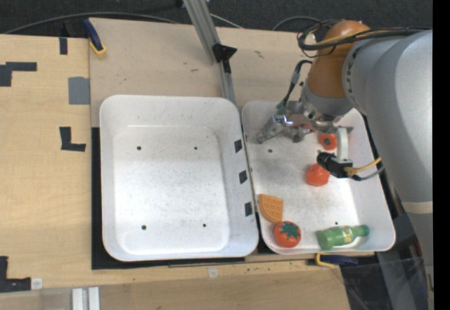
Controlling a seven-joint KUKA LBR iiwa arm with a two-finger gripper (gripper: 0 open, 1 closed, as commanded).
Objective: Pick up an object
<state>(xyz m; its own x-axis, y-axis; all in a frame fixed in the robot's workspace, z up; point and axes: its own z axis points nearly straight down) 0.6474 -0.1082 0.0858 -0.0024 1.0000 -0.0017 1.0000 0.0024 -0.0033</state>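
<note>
Choosing among the objects in the right bin [365, 154] comes first, since the task names none. An orange ball [317, 175] lies near the bin's middle, a little toward three o'clock, and looks the handiest to me. A second small orange-red piece [327, 139] sits just beyond it toward twelve o'clock. Along the six o'clock rim lie a red tomato [287, 233], a green bottle [342, 236] on its side toward four o'clock of the tomato, and an orange wedge [271, 206] just at eleven o'clock of the tomato. All rest on the bin floor — none is lifted.

My pincer [271, 131] hangs at the bin's ten o'clock corner, low over the floor and well apart from every object. I see nothing between its fingers; whether they stand open or closed I cannot tell at this slant.

I judge this the approach step, before any grasp. The next move calls for shifting toward four o'clock until I am above the ball, coming down with fingers spread on either side of it, and closing gently — a round thing may roll away at a glancing touch.

The left bin [112, 161] lies at nine o'clock on the table [42, 182].
</note>
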